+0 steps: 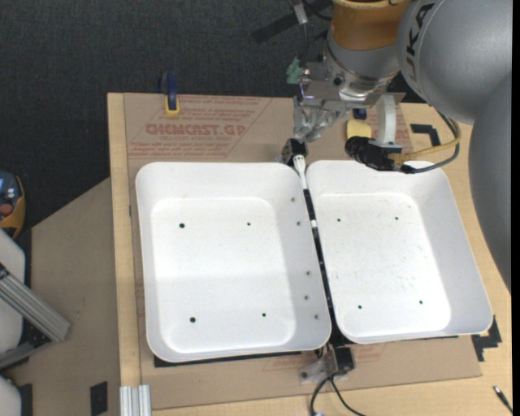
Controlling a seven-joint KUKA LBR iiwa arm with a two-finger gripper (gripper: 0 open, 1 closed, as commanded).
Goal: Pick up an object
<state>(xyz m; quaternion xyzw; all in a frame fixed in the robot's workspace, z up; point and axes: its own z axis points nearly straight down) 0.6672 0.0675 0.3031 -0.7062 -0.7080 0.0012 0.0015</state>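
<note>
We are looking first at the gripper (311, 122), which is hanging just past the far left corner of the right bin (455, 244), above the bare board rather than over the bin's floor. We cannot tell how its jaws are standing: the metal parts there are blurring into one another. We are also not managing to tell which thing is the one to be picked up.

Just to the right of the gripper, near the right bin's far rim, a small yellow block (357, 130) is sitting against the wrist hardware, and a black cable fitting (370, 152) is hanging beneath it, overlapping that rim. Above these, the orange band (366, 24) is showing at the top, and the grey arm (463, 57) is reaching in past the right bin's far right corner.

Along the right bin's left edge a black strip (313, 236) is running, and the left bin (219, 268) is lying just beyond it. Both bins are resting on a tan board (211, 130) carrying red lettering. Well to the left of the right bin, at the board's far edge, a blue and yellow clamp (170, 93) is standing.
</note>
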